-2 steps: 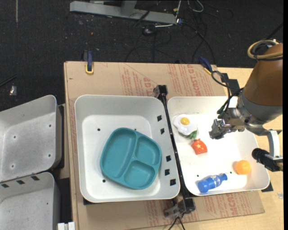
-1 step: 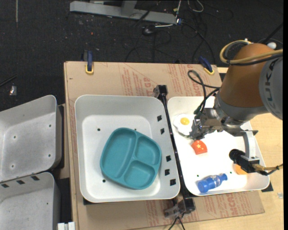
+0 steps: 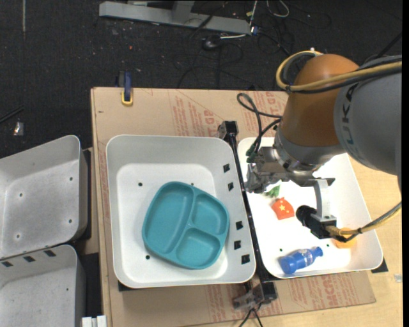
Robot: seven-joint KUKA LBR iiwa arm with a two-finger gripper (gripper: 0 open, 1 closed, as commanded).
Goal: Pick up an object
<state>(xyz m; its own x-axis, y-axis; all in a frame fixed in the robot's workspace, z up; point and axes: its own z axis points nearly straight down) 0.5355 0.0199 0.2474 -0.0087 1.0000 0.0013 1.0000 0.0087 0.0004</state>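
A brown cardboard-covered worktop (image 3: 172, 108) with faint red print stands on a dark speckled floor (image 3: 51, 57). Black cables (image 3: 211, 41) trail across the floor near a grey metal bar (image 3: 172, 16) at the top. Perforated white panels (image 3: 38, 185) lie at the left.

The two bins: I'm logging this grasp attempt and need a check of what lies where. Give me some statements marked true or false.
1. The teal divided plate lies in the left bin. True.
2. The blue bottle lies on its side in the right bin. True.
3. The orange block sits on the plate. False: it lies in the right bin.
4. The gripper is over the left bin. False: it is over the right bin's left part.
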